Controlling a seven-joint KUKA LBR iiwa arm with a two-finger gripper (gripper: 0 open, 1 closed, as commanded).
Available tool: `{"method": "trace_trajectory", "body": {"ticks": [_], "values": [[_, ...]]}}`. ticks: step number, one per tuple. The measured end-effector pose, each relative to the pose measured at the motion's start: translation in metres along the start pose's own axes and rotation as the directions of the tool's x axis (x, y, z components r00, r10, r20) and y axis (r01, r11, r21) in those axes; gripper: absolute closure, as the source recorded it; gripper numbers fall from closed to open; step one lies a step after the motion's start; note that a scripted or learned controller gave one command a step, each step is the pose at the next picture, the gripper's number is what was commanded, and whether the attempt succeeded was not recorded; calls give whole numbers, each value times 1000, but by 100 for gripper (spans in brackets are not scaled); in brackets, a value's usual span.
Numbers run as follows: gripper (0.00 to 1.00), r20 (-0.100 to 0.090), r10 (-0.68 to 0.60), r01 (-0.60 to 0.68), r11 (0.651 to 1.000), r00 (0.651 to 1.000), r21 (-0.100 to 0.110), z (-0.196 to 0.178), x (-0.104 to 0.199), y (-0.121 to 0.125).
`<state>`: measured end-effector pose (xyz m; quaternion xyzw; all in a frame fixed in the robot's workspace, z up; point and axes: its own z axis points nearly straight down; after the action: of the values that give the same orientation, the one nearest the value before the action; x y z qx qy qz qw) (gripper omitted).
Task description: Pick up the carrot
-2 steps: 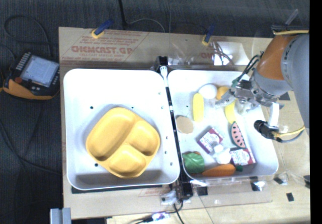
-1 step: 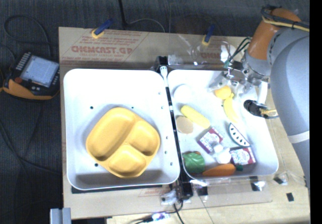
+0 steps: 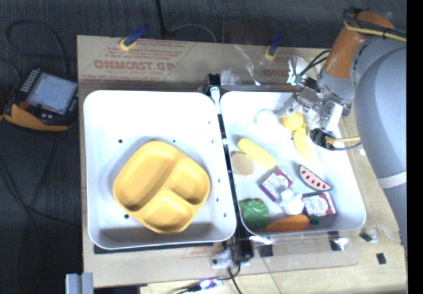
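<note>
meanwhile carrot [image 3: 289,223] beside green vegetable [image 3: 254,211]

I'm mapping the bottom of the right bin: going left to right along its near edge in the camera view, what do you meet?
Green vegetable → carrot → small purple-and-white packet.

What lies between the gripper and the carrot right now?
In the camera view, between gripper and carrot lie a banana, watermelon slice and small packets.

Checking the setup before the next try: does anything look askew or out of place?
Only the yellow tray: it sits turned at an angle in the left bin. The carrot lies flat by the right bin's near wall.
</note>
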<state>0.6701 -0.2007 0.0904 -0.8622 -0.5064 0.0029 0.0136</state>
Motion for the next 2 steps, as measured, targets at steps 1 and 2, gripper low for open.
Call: {"method": "trace_trajectory", "body": {"ticks": [1, 2], "values": [[0, 21, -256, 256, 966, 966, -30, 2, 11, -6], [100, 22, -257, 258, 966, 966, -34, -10, 12, -6]]}}
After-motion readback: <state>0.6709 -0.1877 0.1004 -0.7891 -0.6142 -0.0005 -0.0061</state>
